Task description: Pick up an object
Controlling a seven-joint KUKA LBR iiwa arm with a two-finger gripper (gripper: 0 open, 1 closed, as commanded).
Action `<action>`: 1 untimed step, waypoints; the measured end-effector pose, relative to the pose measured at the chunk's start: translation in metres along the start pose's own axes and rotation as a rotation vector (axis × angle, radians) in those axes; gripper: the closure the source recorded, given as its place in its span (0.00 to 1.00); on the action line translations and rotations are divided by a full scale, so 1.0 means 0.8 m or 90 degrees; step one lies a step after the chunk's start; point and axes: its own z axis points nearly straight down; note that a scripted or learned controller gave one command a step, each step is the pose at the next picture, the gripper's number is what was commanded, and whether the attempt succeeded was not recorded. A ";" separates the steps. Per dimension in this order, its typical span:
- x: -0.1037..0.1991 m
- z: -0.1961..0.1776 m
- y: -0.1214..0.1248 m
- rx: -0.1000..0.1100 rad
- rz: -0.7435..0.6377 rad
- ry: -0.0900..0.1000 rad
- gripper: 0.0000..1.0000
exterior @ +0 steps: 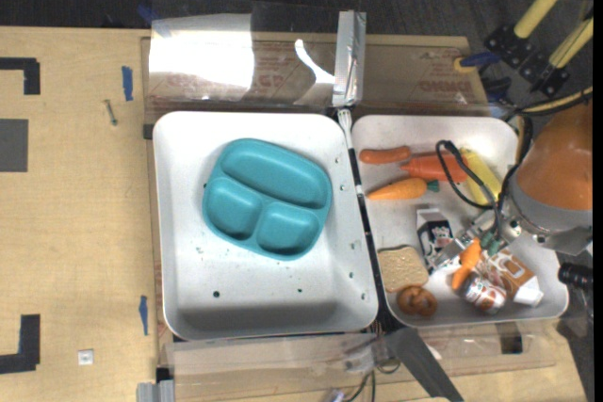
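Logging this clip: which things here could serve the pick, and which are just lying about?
Job:
gripper, low in the right bin
carrots
bread slice
can
brown round item

Lying about:
teal divided plate in the left bin

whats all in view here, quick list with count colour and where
bins: 2, white, side by side on the bench
divided plate: 1, teal, middle of the left bin
carrots: 3 or so, orange, far part of the right bin
yellow item: 1, yellow, far right of the right bin, partly behind a black cable
bread slice: 1, tan, near left of the right bin
round item: 1, brown, near edge of the right bin
packets and small items: several, white, orange and red, near right of the right bin
end effector: 1, low over the right bin's clutter
arm: 1, grey with orange band, right side
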 end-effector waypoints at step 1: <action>-0.005 0.001 0.010 0.008 0.032 0.007 0.00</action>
